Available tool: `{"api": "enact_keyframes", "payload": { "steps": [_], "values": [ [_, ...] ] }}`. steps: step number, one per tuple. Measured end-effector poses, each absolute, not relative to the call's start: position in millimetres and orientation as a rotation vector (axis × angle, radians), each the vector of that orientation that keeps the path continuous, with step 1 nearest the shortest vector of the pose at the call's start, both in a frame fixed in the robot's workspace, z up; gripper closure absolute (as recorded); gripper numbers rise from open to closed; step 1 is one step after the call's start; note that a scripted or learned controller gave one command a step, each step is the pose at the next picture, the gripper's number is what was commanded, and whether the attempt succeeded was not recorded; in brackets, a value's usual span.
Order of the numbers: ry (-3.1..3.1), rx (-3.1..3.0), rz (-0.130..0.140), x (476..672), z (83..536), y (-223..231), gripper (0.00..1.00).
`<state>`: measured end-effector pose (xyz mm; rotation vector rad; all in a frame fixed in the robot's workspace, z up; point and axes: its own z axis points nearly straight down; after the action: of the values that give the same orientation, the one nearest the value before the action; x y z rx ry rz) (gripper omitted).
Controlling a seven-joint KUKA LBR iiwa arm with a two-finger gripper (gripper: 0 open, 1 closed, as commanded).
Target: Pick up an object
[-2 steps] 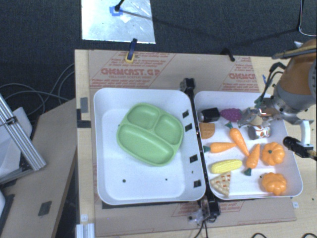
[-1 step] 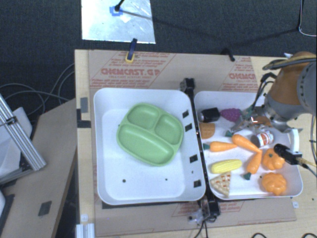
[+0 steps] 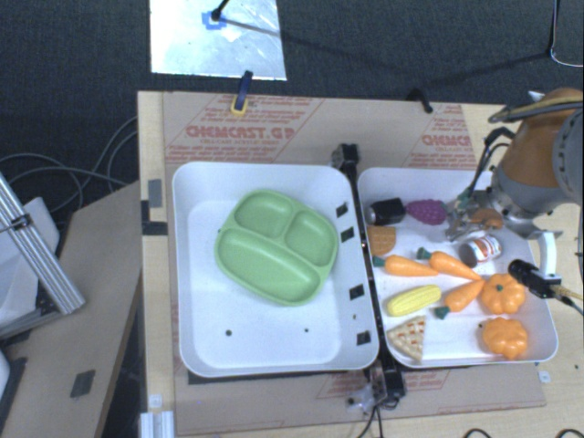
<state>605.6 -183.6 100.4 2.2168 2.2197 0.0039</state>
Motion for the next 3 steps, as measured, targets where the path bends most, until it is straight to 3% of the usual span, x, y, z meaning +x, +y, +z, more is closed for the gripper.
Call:
{"api": "enact_keyframes", "payload": {
  "steps": [1,2,3],
  "values": [
    [2.224,2.213,0.005,611.5,145.6,-179.5,1.0],
    [2.225,2.212,0.004,603.3,201.0,-176.1,1.0],
    [2.226,2.212,0.003,604.3,225.5,-176.0,1.0]
  ]
}}
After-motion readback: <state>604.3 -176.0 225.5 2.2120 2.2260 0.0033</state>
